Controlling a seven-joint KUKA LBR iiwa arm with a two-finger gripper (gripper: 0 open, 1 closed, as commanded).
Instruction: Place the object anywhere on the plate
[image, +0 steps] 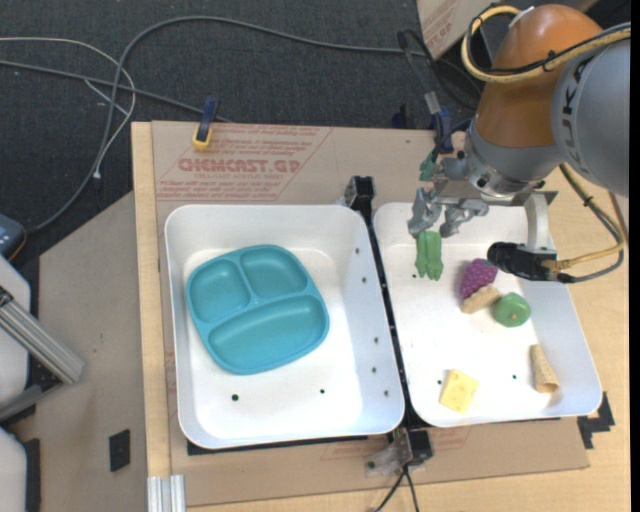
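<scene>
The gripper (441, 222) hangs over the right bin's (570, 400) far left corner, fingers spread, with the green pod (430, 255) standing just below their tips. From this slant I can't say whether the fingers straddle its top or merely hover above it. If they close off-centre, the slim pod could tip or slide out, and it stands close to the bin wall, which could block a finger. The pod still has to cross to the teal plate (258, 308), lying alone in the left bin (200, 400). Also in the right bin: purple grapes (478, 277), a green ball (512, 309), a yellow wedge (459, 390) and a tan cone (544, 369).
</scene>
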